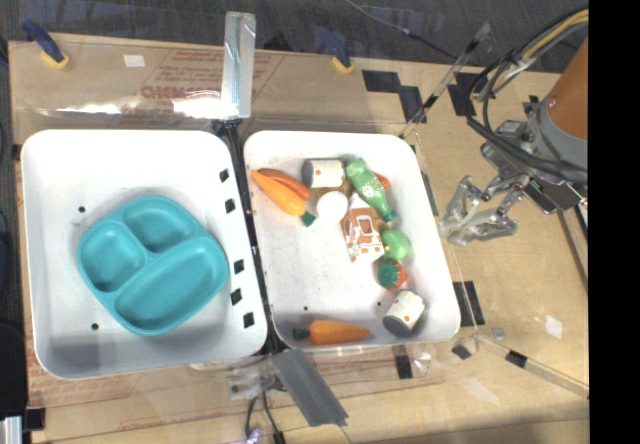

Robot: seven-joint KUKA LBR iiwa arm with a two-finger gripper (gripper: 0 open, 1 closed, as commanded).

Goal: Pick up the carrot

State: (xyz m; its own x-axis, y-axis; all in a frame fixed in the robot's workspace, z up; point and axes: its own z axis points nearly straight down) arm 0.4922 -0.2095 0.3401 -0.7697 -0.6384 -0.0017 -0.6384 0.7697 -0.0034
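Observation:
Two carrots lie in the right bin (430,232). The larger orange carrot (281,190) rests at the bin's upper left, its green end pointing toward the middle. A smaller carrot (336,333) lies along the near wall. My gripper (483,214) hangs over the bare bench to the right of that bin, outside its wall and well away from both carrots. It is open, with nothing between its fingers.
The right bin also holds a white cylinder (325,173), a green bottle (368,185), a white ball (331,204), a small carton (362,235), a green and red fruit pair (394,258) and a can (404,312). A teal divided plate (152,262) sits in the left bin (40,182).

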